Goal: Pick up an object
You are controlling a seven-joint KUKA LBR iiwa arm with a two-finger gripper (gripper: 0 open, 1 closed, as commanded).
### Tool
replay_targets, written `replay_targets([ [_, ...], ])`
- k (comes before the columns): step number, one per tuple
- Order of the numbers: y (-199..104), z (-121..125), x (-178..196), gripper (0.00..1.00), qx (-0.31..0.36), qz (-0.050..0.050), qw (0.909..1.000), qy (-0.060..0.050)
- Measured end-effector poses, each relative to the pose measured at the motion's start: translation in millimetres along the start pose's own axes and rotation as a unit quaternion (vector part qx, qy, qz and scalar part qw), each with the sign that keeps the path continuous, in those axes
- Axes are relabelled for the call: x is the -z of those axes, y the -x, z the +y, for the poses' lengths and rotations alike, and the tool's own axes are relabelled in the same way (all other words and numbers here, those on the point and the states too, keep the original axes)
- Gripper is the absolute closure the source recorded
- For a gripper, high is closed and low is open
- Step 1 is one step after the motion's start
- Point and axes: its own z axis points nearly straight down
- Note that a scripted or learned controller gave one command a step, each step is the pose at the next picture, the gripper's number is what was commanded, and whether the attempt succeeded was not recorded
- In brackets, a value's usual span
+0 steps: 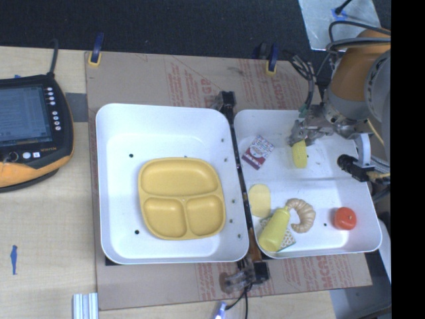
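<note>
while the arm reaches in from the right, the scene is like this:
arm: the grey arm (362, 88) with its orange band is over the far right corner of the right bin.
gripper: the gripper (304, 135) hangs low over the far part of the right bin, directly above the small yellow block.
jaws: the dark fingers point down to the top end of the small yellow block; i cannot tell how far they are open, or if the block is really between them.
small yellow block: the small yellow block (300, 155) is upright in the far half of the right bin, its top end touching or just under the gripper.
right bin: the right bin (358, 244) is white and shallow and carries all the loose objects.
red and white packet: the red and white packet (257, 152) lies near the left wall of the right bin, left of the yellow block.
yellow bottle: the yellow bottle (273, 229) lies tilted at the near left corner of the right bin.
pale yellow disc: the pale yellow disc (259, 199) is just beyond the bottle.
croissant: the croissant (303, 214) is curved, touching the bottle on its right side.
red tomato: the red tomato (344, 218) sits alone near the right wall.
left bin: the left bin (119, 238) holds a yellow divided tray (181, 197) with three compartments.
tablet: the tablet (30, 128) with an orange case lies on the bench at the far left.
</note>
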Motion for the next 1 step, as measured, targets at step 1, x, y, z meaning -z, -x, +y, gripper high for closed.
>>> replay_targets([
  [1, -106.2, -23.8, 89.7, 1.0, -0.002, 0.0, 1.0, 0.002],
])
